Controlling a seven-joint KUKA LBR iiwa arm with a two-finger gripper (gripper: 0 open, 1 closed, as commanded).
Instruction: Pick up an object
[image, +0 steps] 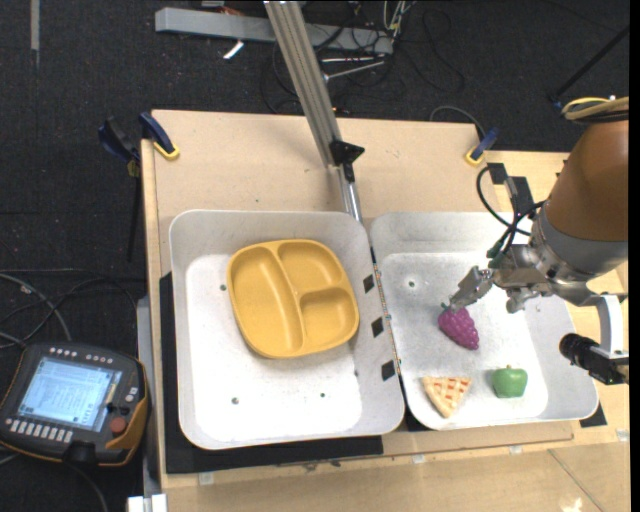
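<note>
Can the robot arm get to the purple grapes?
Probably yes. The gripper hangs just above the grapes in the right bin, and nothing lies between them. The pizza and green pepper sit apart, nearer the front.

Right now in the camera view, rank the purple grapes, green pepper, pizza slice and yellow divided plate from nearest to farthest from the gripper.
1. Purple grapes, just below the gripper.
2. Green pepper, front right.
3. Pizza slice, front edge; nearly ties the pepper.
4. Yellow divided plate, left bin.
</note>
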